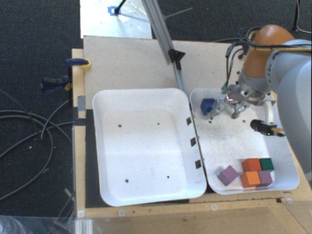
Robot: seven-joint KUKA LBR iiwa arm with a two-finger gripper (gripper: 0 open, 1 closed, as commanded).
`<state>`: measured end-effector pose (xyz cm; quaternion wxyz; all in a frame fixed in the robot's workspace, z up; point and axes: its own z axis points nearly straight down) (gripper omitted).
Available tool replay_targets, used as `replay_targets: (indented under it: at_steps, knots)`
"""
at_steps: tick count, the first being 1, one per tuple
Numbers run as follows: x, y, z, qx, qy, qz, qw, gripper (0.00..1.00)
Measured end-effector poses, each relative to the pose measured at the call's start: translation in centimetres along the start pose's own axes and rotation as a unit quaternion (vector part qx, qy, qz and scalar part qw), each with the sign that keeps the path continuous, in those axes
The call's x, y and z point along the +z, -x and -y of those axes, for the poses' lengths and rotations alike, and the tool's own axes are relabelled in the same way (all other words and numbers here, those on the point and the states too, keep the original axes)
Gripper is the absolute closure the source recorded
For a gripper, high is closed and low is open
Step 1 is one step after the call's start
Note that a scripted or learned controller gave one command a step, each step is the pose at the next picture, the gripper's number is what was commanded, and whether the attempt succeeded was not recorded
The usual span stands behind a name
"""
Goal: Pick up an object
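Item one, at nine o'clock from the bench centre: the left bin (146, 145), shallow and white, which I logged as holding no object, its floor showing a few dark dots that I took for holes or marks. Item two, at three o'clock from it and touching along the shared rim: the right bin (214, 174), holding all the stock. Toward its twelve o'clock corner sat a blue block (207, 106), close to the wall. Just beside the block, at its three o'clock, I recorded the gripper (227, 109), its two fingers spread apart and clasping nothing; the near finger stood close to the block, though I could not tell whether it touched. I judged the arm was poised there because the blue block stood alone and offered the easiest grasp. Toward the bin's five o'clock corner lay a cluster: a purple block (227, 175) slightly apart, then two orange blocks (251, 172) stacked or abutting, a green block (266, 164) and a mauve block (265, 178) pressed against them. Their crowding against the wall, I reckoned, left poor finger room.
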<state>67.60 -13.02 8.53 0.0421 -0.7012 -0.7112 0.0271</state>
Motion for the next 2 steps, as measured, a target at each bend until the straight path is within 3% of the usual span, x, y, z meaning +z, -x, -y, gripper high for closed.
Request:
replay_targets:
  at_steps: [2]
  knots:
    - [0.09,-0.69,0.35,0.005,0.004,0.009,0.9999,0.0]
